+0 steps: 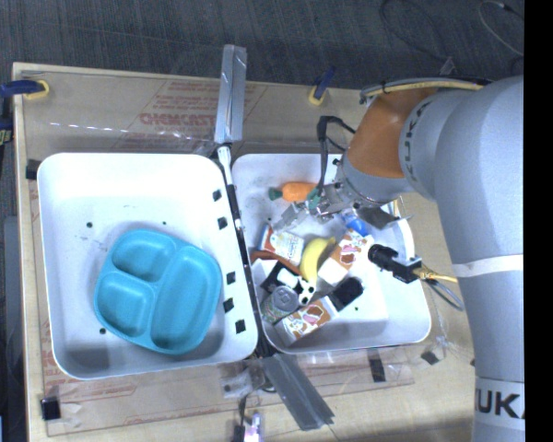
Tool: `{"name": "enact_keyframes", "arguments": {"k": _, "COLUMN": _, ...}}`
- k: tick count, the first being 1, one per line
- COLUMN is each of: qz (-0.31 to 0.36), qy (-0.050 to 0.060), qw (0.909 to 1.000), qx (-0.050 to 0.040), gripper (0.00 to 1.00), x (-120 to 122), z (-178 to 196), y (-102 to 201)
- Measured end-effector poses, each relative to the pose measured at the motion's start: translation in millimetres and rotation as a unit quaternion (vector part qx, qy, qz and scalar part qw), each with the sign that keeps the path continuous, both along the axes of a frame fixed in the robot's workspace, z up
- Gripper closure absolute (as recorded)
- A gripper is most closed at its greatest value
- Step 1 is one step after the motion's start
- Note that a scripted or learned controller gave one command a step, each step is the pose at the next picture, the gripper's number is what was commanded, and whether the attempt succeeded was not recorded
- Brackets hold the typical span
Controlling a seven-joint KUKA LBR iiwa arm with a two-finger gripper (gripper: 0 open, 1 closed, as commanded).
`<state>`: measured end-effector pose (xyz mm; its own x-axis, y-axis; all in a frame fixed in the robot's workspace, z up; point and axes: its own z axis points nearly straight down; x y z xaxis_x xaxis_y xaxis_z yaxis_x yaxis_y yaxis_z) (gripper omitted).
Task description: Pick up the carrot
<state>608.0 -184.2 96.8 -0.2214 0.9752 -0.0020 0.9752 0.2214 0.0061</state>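
End effector (pixel 324 201), grip state unclear, hovers just right of the carrot (pixel 298 191), which lies left-right in the cluttered right bin (pixel 401 325).

White letters "UK" show on the grey arm (pixel 498 401) at bottom right; faint red print on the surface (pixel 180 113) is unreadable.

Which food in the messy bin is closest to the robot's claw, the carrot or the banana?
The carrot. It lies right beside the gripper, while the yellow banana sits lower down in the pile.
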Motion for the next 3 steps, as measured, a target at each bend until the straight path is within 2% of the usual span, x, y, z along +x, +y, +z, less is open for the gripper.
{"name": "enact_keyframes", "arguments": {"k": 1, "qz": -0.049, "qy": 0.013, "qw": 0.9987, "qx": 0.0010, "gripper": 0.00, "x": 44, "z": -9, "y": 47}}
{"name": "enact_keyframes", "arguments": {"k": 2, "qz": -0.058, "qy": 0.011, "qw": 0.9982, "qx": 0.0011, "gripper": 0.00, "x": 45, "z": -8, "y": 4}}
{"name": "enact_keyframes", "arguments": {"k": 3, "qz": -0.054, "qy": 0.010, "qw": 0.9985, "qx": 0.0004, "gripper": 1.00, "x": 47, "z": 3, "y": 6}}
